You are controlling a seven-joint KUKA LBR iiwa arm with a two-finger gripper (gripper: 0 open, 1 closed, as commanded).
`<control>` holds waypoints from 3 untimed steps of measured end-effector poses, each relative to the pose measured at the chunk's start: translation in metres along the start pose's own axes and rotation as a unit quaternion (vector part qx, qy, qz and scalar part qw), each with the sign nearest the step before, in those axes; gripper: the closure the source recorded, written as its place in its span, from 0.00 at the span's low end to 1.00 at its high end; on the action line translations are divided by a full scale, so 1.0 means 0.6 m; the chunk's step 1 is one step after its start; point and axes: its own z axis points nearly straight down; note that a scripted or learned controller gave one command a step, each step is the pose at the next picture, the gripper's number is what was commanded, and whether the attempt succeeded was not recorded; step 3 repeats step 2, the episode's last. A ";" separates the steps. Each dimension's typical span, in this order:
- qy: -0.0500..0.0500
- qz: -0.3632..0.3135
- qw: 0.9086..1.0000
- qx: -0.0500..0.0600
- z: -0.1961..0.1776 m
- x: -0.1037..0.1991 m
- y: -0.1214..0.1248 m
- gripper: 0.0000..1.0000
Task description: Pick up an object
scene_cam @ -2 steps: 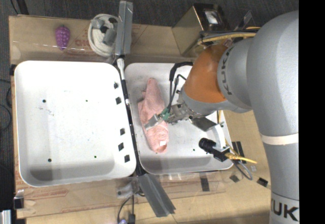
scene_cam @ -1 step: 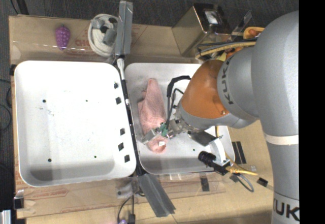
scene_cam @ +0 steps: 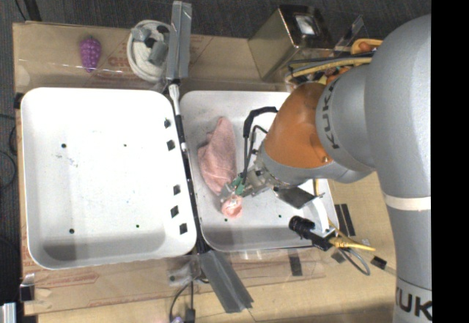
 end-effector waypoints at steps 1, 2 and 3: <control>0.000 0.107 0.994 -0.002 -0.154 0.092 0.098 1.00; 0.000 0.107 0.994 -0.002 -0.209 0.078 -0.005 1.00; 0.000 0.107 0.994 -0.002 -0.209 0.078 -0.005 1.00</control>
